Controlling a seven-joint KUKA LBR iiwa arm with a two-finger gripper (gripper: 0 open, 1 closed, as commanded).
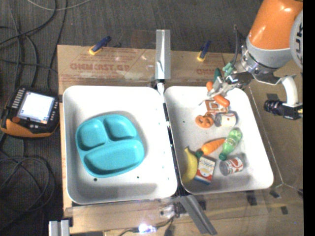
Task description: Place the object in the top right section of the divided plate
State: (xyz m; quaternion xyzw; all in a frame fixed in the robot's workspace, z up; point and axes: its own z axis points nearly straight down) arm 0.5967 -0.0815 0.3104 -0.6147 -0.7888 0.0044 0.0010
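Note:
The blue divided plate (110, 145) lies in the left bin (74, 181), and its top right section (119, 128) holds nothing. My gripper (222, 86) hangs low over the far end of the right bin (261, 176), well to the right of the plate. Directly beneath it sits a small orange item (221, 101) beside a white and orange card (212, 105). Whether the gripper touches either of them is unclear from this angle.
The right bin also holds an orange pretzel-shaped toy (203, 120), a small can (228, 118), a green bottle (231, 141), a carrot (212, 146), a banana (189, 164), a carton (205, 170) and a red can (232, 165). A metal post (163, 53) stands between the bins.

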